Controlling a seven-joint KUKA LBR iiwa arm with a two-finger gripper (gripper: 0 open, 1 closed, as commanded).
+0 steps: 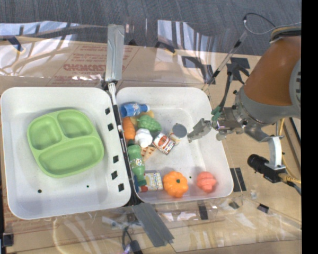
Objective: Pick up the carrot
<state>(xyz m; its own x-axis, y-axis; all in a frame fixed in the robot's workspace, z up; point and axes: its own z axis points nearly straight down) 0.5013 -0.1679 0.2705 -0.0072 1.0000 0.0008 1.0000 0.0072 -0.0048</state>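
1. Toys crowd the near end of the right bin: an orange pumpkin and a pink piece lie along the near wall, with a small labelled bottle just left of the pumpkin.
2. Further in, at mid-depth, the gripper hangs over the right side of this bin, reaching in from the right. Its tip sits beside a grey disc; nothing shows between the fingers, and whether they are spread or closed I cannot tell from this angle.
3. At roughly the same depth but against the bin's left wall lies the carrot, a short orange piece. Its long axis runs near-to-far along the divider, with a green leafy toy touching its right side and a white piece just near of that.
4. So the carrot lies well to the left of the fingers, across the clutter; the approach likely calls for travel leftward and jaws set across the carrot's width.
5. Farthest in the pile, a blue bottle rests beyond the carrot.
6. In the left bin sits a green divided plate.
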